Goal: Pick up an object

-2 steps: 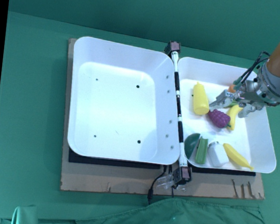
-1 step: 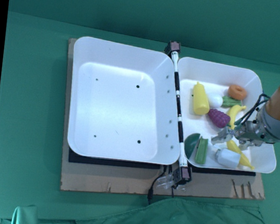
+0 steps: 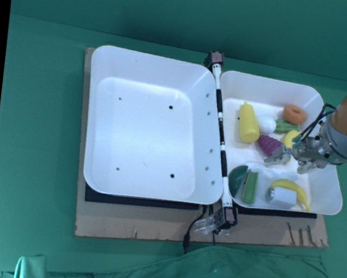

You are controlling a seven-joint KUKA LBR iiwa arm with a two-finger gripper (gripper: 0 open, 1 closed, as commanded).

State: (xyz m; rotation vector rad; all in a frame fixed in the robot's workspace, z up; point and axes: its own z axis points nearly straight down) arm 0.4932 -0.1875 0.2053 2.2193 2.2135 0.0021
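All the pickable things crowd the right bin (image 3: 322, 202): a yellow bottle (image 3: 248, 122) lying lengthwise, a white egg (image 3: 267, 123) touching it, an orange ring (image 3: 294, 114) near the far wall, a purple piece (image 3: 269, 144) mid-bin, a green stick (image 3: 250, 187) beside a dark green disc (image 3: 237, 179), and a banana (image 3: 292, 187) curled over a white cup (image 3: 283, 196).

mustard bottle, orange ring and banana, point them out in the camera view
mustard bottle (image 3: 248, 124), camera view, middle of its yellow body
orange ring (image 3: 294, 114), camera view, on its band
banana (image 3: 297, 187), camera view, upper curve
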